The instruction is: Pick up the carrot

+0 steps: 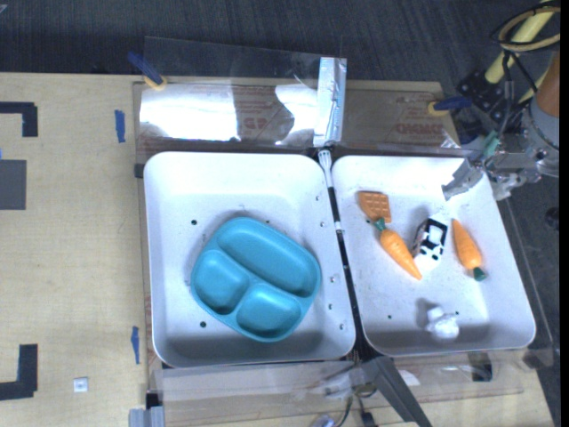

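- Nothing's been picked up yet: two carrots are seen lying in the right bin [511, 323], one [397, 249] mid-bin, another [467, 247] further right.
- The claw [462, 181] is parked over the bin's far right corner; nothing's gripped, opening can't be told.

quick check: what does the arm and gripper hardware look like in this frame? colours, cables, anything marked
Little of the arm shows, at the right edge: a pale grey body, an orange patch above it, and yellow and black cables looped over the top with blue clips nearby. The gripper is a metallic grey, angular piece over the right bin's upper right corner. No readable markings at this size.
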You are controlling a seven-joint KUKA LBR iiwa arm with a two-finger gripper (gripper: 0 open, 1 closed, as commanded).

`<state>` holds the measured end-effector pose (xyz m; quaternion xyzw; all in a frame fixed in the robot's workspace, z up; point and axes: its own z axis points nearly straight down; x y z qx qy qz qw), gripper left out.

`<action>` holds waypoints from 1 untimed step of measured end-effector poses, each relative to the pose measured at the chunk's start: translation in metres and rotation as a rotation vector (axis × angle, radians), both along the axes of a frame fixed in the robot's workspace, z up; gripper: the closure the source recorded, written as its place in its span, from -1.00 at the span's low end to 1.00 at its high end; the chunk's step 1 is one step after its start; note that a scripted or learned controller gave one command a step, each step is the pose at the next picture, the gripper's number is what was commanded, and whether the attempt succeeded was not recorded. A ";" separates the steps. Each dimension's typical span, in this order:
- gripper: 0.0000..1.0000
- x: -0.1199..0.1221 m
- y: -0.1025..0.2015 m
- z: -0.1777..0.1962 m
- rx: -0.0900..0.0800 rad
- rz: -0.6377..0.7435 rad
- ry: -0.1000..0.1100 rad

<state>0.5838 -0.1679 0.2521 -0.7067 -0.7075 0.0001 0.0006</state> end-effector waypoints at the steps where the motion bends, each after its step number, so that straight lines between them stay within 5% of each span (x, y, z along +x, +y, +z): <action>1: -1.00 -0.017 0.076 -0.126 0.002 0.141 0.005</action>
